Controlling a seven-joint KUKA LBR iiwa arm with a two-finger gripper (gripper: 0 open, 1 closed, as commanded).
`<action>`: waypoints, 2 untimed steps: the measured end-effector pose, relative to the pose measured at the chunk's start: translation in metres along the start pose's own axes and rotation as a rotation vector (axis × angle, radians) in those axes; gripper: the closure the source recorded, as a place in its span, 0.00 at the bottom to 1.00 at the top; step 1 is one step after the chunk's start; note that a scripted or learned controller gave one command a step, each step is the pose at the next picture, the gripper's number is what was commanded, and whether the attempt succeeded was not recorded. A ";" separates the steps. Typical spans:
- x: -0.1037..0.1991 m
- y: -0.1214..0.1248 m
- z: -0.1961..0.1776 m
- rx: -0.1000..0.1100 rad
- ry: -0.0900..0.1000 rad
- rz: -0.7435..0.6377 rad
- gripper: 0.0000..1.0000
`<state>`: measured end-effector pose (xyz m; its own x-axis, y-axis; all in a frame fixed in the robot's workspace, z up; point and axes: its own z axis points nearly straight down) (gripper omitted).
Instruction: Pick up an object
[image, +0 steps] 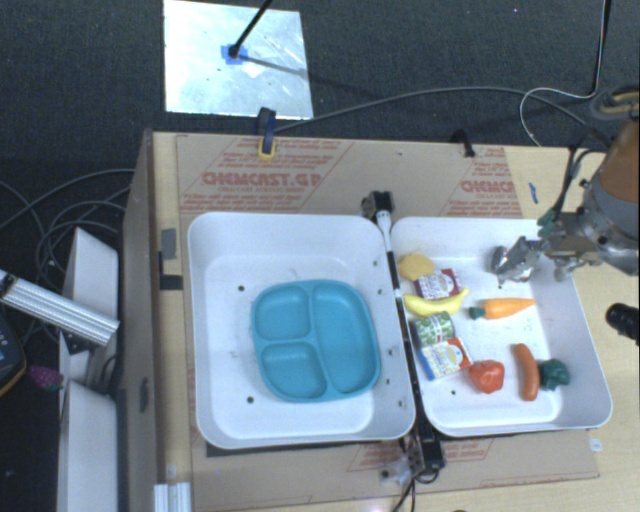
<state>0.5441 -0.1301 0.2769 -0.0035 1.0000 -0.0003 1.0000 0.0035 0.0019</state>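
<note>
Here, above the bench, my pincer (512, 262) hangs over the upper right part of the right bin (590, 385), reaching in from the right on my grey arm (610, 215); from this slanted overhead view I cannot tell whether it is released or clenched, and nothing shows in its hold, so I claim no catch. The task's thing, any object I choose, sits among the toy food in that same bin: an orange carrot (508, 309) lies just below my pincer, apart from it; a yellow banana (437, 302) curves near the bin's left wall, with a small red-and-white packet (436, 285) touching it above and a yellowish lump (417, 266) above that; two green-labelled packets (432, 329) and (446, 356) lie below the banana; a red piece, perhaps a strawberry or tomato (487, 376), rests near the bin's front; an orange-red sausage-like piece (526, 371) lies beside a dark green piece (553, 374), which looks like broccoli; the left bin (225, 250) holds a blue sectioned plate (315, 338), well apart from my pincer. By my reckoning the task is at its early stage: every object appears to lie on the bin floor, none lifted; what is left is to come down on one piece, the carrot being nearest, close on it and raise it clear; crowded packets at the left look harder to single out.
</note>
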 end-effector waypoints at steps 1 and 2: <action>0.018 -0.003 0.144 0.001 0.000 0.003 0.00; 0.000 0.056 0.185 -0.003 -0.001 -0.001 0.00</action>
<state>0.6009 -0.1299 0.0920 -0.0050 1.0000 -0.0011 1.0000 0.0050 0.0051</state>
